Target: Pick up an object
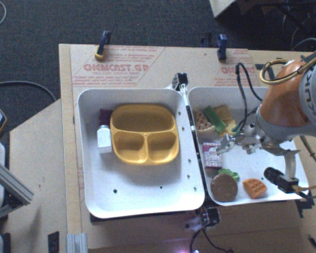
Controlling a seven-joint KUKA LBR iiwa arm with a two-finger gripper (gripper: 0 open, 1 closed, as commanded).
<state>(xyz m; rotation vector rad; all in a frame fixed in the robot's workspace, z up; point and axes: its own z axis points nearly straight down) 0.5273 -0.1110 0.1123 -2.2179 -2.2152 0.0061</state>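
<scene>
The gripper (227, 141) hangs low over the right bin (284, 194), just beside a pink packet (211, 154); whether it is spread or pinched I cannot tell. Nearby lie a brown disc (224, 187), an orange waffle (254, 187) and a green piece (217, 118); the left bin (89, 183) holds a yellow tray (144, 134)

Both bins (89, 157) were white w/ small dark dots on the floor. Left of centre sat a mustard-yellow tray (144, 133); beside it a white bottle (104, 139) and sth dark purple (105, 115). Right-bin items: brown disc (224, 187), orange waffle-grid piece (254, 188), green bit (229, 173), pink-and-white packet (211, 154), tan dotted cracker (203, 121), green-and-yellow piece (219, 116). Arm (287, 101) at right edge was orange above, grey below (wrist metallic). Bench (68, 115) was pale tan w/ red lettering.
</scene>
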